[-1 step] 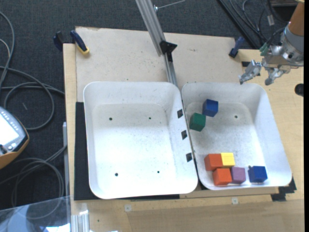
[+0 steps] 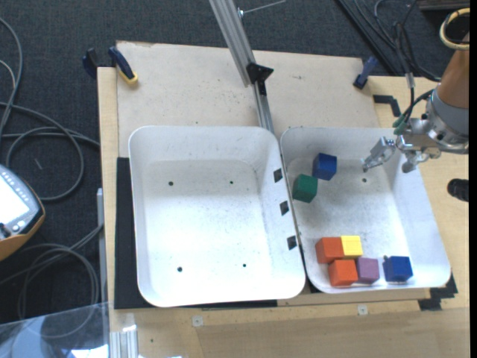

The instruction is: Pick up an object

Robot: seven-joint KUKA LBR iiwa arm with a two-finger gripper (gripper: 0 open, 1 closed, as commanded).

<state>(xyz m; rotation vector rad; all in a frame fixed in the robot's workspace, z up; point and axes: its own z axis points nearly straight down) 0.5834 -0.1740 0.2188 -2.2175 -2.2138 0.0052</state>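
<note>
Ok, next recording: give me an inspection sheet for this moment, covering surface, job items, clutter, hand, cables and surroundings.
Surface: wooden bench bearing left bin and right bin side by side.
Job items: all in the right bin; blue block and green block near the top, five blocks clustered at the bottom.
Clutter: nothing seen.
Hand: hand over the right bin's upper right, holding nothing.
Cables: black cables on the floor, left.
Surroundings: dark carpet; blue clamps at bench corners.

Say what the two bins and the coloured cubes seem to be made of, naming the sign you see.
Bins: the left bin and right bin look like thin moulded white plastic, with rounded corners, rolled rims and dark scuff specks. Cubes, such as the green cube and yellow cube: flat, matte, evenly coloured faces suggest painted wood or foam; uncertain.
</note>
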